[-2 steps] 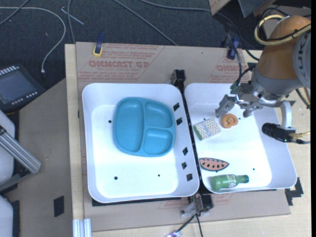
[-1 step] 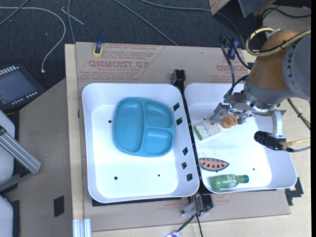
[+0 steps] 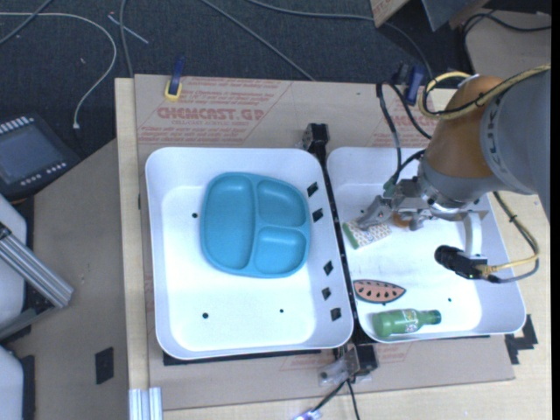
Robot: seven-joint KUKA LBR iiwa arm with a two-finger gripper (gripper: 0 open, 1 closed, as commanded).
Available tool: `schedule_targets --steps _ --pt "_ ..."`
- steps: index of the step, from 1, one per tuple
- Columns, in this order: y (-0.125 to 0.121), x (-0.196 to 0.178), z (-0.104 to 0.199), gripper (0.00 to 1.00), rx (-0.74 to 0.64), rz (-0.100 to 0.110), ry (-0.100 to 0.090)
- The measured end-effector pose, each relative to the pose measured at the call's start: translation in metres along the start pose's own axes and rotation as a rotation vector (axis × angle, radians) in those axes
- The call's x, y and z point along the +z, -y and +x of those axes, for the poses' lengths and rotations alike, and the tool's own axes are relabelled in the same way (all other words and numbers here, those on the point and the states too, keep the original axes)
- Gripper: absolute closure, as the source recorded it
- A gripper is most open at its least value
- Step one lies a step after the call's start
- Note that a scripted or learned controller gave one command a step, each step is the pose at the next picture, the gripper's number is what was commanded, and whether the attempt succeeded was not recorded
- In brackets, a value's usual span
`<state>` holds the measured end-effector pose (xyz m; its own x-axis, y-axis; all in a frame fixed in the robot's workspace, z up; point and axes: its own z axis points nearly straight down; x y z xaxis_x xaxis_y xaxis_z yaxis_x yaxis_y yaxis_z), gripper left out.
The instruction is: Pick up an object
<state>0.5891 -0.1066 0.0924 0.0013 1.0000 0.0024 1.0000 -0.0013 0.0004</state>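
White bins sit side by side in the middle of the frame. The left bin [image 3: 175, 261] carries a blue divided plate [image 3: 255, 226]. The right bin [image 3: 416, 268] carries three small things. A flat patterned packet [image 3: 367, 234] lies near its left wall. A slice-shaped toy with dark seeds [image 3: 378, 291] lies below the packet. A green bottle [image 3: 404, 322] lies on its side near the lower edge.

The gripper [image 3: 382, 210] is low in the right bin, at the upper right edge of the packet and possibly touching it. I cannot tell how far the gripper is open, and I see nothing clearly held in it. The packet is probably the thing it aims at.

Several things could go wrong from here, I think. The packet is flat and thin, so the gripper may close on its edge only and it may slip out. It may also slide toward the bin wall if it is pushed rather than clamped. The wall is close on the left, so a small push could press the packet against it and make a clean grasp harder.
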Motion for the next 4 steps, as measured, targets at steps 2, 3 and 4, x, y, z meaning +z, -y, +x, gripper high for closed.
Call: schedule_targets --steps 2,3,4 --pt "-0.005 -0.081 0.001 1.00 -0.003 -0.007 0.003" --pt "-0.007 -0.130 0.002 1.00 -0.003 -0.006 0.003" --pt "0.002 -0.134 0.050 1.00 -0.006 0.002 0.000"
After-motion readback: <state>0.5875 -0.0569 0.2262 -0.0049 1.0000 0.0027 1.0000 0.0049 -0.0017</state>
